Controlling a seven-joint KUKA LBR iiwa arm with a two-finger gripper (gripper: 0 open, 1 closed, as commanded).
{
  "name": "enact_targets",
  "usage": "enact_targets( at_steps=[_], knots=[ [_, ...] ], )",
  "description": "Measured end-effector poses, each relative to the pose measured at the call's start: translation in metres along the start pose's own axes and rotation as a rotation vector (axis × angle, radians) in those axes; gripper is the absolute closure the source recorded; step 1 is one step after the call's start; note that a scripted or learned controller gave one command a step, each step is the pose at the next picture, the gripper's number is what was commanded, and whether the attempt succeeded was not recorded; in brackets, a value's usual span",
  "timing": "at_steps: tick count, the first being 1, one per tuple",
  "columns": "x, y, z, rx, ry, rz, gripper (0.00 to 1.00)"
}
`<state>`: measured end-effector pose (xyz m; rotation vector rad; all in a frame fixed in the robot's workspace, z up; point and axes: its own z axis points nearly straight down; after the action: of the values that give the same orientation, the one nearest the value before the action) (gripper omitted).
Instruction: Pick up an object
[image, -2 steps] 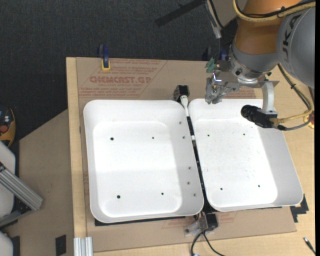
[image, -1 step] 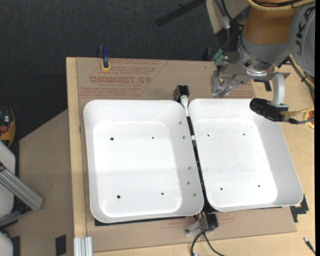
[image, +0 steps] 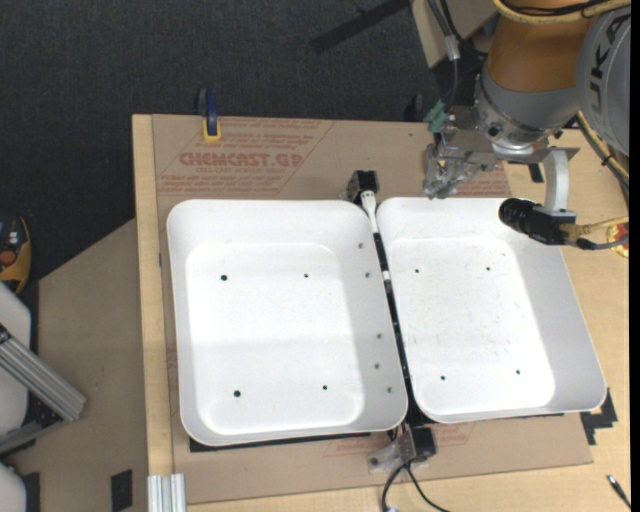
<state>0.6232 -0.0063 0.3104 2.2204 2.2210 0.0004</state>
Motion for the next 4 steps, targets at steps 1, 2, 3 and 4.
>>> enact_targets(
  at_steps=[1, 2, 3, 4],
  knots=[
    [-0.004, -0.004, -0.027, -0.005, 0.0, 0.0, 1.0],
    [0.048, 0.038, 0.039, 0.005, 0.002, -0.005, 1.0],
    [0.035, 0.01, 0.009, 0.003, 0.001, 0.002, 1.0],
    [-0.037, 0.027, -0.063, -0.01, -0.004, 0.007, 1.0]
  ],
)
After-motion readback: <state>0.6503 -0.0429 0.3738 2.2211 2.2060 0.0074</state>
